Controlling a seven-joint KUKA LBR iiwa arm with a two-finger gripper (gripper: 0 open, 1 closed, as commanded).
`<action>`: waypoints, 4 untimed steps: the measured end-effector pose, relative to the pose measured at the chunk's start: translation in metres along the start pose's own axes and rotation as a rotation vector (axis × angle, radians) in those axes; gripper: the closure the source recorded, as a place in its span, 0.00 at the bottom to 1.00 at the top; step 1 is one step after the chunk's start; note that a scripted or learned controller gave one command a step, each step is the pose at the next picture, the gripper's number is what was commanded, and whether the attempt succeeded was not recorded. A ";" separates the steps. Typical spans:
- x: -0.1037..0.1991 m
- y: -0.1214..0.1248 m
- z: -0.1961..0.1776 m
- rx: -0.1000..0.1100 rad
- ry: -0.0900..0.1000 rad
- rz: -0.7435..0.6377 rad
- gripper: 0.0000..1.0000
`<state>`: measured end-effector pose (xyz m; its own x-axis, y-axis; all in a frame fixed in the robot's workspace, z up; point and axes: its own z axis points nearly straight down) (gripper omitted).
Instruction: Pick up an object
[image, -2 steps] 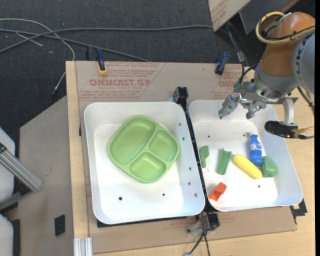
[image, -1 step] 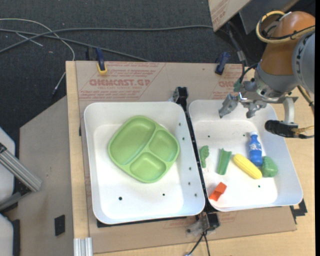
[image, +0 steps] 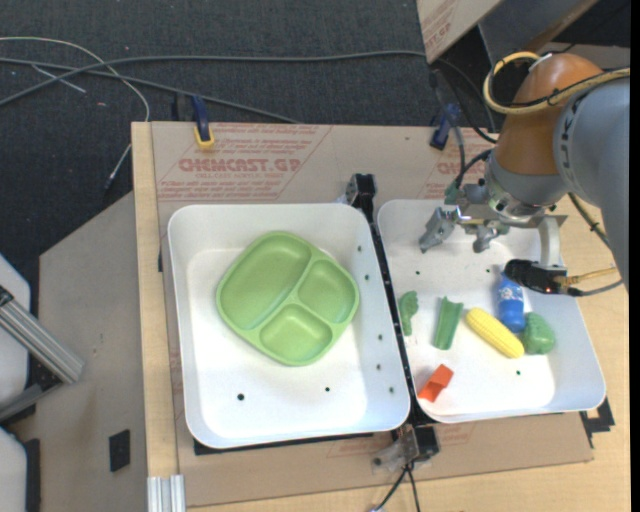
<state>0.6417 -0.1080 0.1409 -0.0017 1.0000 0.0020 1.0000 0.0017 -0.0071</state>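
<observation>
- I see the tool (image: 458, 229) hanging over the far part of the right bin (image: 570, 385), its two fingers (image: 434, 233) spread apart with nothing between them; the grey arm (image: 590, 120) with its orange band comes in from the right.
- In that bin, nearer me than the tool, lie the loose things: a yellow corn-like piece (image: 495, 332) touching a blue item (image: 511, 303) and a green lump (image: 539, 334); a green stick (image: 447, 323) just left of the yellow piece; a small green piece (image: 408, 309) by the left wall; an orange block (image: 435, 382) near the front wall.
- The left bin (image: 200, 410) holds a green divided plate (image: 288, 297), lying flat near its middle.
- Both bins sit side by side on the cardboard-covered tabletop (image: 250, 150).
</observation>
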 end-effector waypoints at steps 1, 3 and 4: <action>0.001 -0.001 0.053 0.001 0.000 0.001 0.00; 0.000 0.005 -0.007 -0.014 -0.003 0.000 1.00; 0.002 0.012 -0.053 -0.015 -0.003 0.000 1.00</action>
<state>0.6541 -0.1065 0.1936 -0.0015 1.0000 -0.0011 1.0000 0.0016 0.0075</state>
